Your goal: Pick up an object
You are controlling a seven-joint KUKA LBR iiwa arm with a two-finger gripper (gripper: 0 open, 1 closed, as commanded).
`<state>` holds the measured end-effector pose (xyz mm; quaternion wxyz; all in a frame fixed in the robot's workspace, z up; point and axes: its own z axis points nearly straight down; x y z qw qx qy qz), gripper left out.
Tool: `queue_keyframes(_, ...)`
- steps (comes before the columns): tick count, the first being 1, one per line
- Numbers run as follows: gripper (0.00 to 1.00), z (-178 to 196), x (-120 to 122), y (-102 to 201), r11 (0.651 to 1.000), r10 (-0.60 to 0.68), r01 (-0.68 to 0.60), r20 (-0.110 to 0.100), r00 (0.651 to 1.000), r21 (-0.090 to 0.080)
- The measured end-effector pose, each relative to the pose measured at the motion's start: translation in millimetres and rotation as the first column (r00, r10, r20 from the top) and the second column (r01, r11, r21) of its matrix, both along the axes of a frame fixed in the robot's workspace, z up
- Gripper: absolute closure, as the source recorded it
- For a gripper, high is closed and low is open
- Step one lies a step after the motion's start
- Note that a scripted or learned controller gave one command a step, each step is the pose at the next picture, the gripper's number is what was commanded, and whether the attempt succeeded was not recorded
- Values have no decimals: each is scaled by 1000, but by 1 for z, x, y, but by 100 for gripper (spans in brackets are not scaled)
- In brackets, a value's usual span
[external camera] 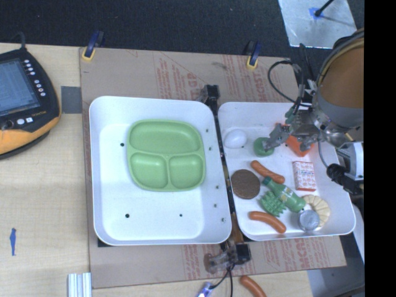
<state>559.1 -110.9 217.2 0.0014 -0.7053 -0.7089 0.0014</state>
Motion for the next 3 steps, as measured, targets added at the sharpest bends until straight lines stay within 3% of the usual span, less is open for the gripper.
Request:
queue_keyframes(1,0,-118,50,-19,1000,1,-1,-4,1000,-1)
queue_keyframes(2,100,-106,51,-21,1000,4,-4,-2,1000,-3)
queue_keyframes(3,100,-25,45,46,1000,1,-1,2,1000,0)
